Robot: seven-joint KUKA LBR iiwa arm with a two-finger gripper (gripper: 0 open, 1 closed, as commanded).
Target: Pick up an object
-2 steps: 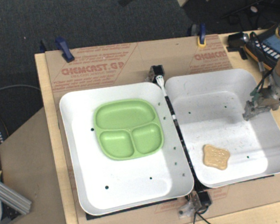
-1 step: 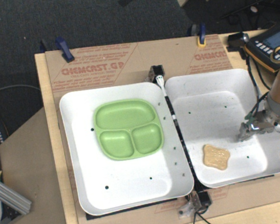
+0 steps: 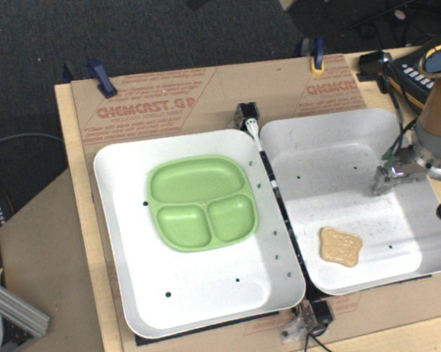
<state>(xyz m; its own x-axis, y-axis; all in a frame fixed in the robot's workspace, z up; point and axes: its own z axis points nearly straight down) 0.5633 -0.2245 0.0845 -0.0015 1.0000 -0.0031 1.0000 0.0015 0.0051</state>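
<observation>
A tan cracker-shaped toy (image 3: 341,246) lay flat in the right bin (image 3: 313,138), toward the lower right of the frame. The gripper (image 3: 389,174) hung low at that bin's right side, well apart from the toy, with nothing in it. A green divided plate (image 3: 202,201) sat in the left bin (image 3: 133,248), probably as another thing to grab.

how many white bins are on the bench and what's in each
2. The left bin holds a green divided plate. The right bin holds a tan cracker-like piece near its front, with the gripper over its right side. The arm may hide something there.
</observation>
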